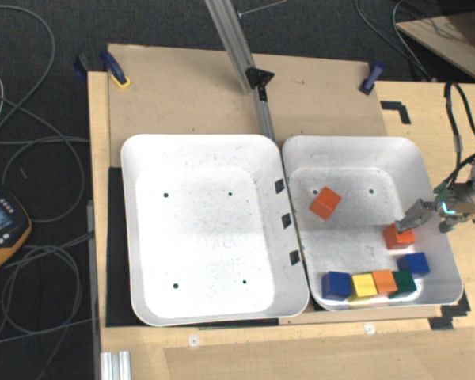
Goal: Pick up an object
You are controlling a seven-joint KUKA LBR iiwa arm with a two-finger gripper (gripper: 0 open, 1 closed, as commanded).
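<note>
The right bin [356, 157] holds several small cubes. An orange cube [325, 202] lies alone near its middle. A red cube [399, 237] sits by the right wall, with a blue cube [413, 263] just in front of it. Along the front wall stand a blue cube [336, 284], a yellow cube [364, 284], an orange cube [385, 280] and a green cube [404, 283] in a row. My gripper [418, 215] reaches in over the right rim, its tip just above and to the right of the red cube. Nothing is seen held in it.
The left bin [142, 212] lies beside the right one, with black clips [286, 220] along the shared rim. A metal strut [236, 34] slants down to the back of the bins. Cables and a handheld pendant [0, 224] lie on the floor at the left.
</note>
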